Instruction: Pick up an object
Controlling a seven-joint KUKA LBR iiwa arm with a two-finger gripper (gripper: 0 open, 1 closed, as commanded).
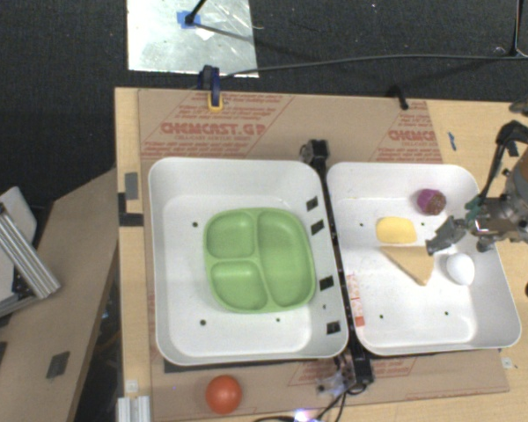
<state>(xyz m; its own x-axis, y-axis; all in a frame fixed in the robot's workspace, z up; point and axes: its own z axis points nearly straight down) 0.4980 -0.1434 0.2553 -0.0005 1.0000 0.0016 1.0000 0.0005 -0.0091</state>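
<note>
Gripper [449, 236] is parked at the right edge of the right bin [440, 337], just above a white egg [459, 269]; grip state can't really be told, nothing seen held.

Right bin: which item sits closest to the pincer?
The white egg, just below the pincer. The yellow piece and purple ball sit farther away.

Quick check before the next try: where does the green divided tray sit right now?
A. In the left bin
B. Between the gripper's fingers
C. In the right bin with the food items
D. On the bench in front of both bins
A: the green divided tray lies flat in the left bin, while the gripper hangs over the right bin.
</note>
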